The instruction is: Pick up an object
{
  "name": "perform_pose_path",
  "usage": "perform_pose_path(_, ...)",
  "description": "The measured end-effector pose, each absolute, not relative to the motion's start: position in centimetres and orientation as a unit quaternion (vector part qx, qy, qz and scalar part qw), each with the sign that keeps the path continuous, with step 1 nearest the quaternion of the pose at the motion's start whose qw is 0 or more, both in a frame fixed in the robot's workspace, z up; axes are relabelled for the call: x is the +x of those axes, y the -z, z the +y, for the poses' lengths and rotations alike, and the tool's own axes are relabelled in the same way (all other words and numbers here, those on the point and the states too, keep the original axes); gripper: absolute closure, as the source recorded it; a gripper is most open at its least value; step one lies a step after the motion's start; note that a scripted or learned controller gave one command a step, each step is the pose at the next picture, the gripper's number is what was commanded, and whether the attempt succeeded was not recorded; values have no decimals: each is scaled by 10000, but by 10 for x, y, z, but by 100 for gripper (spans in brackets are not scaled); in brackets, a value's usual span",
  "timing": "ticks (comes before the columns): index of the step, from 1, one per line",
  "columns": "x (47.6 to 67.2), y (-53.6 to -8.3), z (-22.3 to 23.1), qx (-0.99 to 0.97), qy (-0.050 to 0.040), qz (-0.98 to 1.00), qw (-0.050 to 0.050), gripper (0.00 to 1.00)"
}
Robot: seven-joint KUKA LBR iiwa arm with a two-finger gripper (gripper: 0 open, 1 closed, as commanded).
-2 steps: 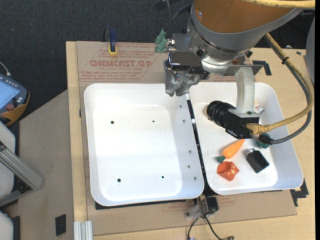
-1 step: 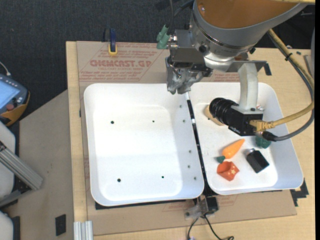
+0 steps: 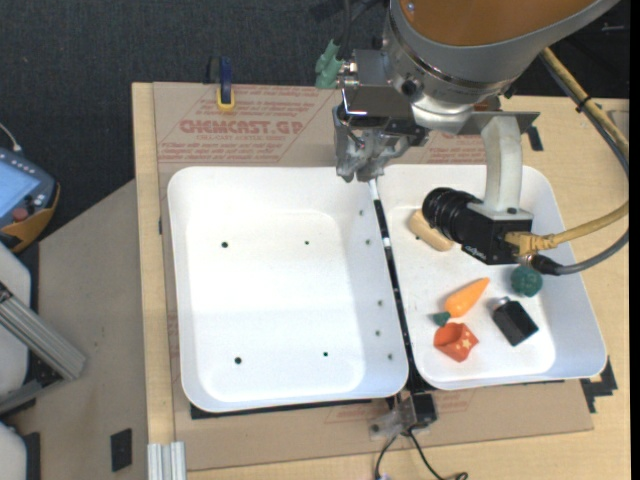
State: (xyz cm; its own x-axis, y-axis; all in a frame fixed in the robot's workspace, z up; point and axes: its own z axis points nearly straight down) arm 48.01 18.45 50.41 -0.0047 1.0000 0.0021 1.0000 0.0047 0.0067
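My gripper (image 3: pixel 360 164) hangs over the far end of the divider between the two white bins, and nothing shows between its tips. The right bin (image 3: pixel 585 333) holds several small items. An orange carrot (image 3: pixel 466 296) lies near its middle, with a red-orange block (image 3: pixel 456 341) just in front of it. To the right are a black block (image 3: pixel 514 322) and a teal ball (image 3: pixel 526 282). A tan piece (image 3: pixel 428 232) lies at the bin's left, partly behind the robot's bracket. All of these lie well in front and to the right of the gripper.
The left bin (image 3: pixel 180 268) sits beside the right one on a cardboard sheet (image 3: pixel 260 123). A blue and yellow clamp (image 3: pixel 225 86) stands at the sheet's far edge. The arm's big orange body (image 3: pixel 480 13) overhangs the far right.
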Motion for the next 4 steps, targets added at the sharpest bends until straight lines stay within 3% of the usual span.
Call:
perform_pose_path(1, 481, -514, 185, 7049, -43, 7093, 22, 100)
perform_pose_path(2, 495, -392, 209, 7064, 50, 7078, -21, 100)
perform_pose_path(3, 478, -365, 207, 7073, 30, 7069, -15, 100)
perform_pose_path(4, 496, -78, 225, 7074, -6, 7068, 2, 100)
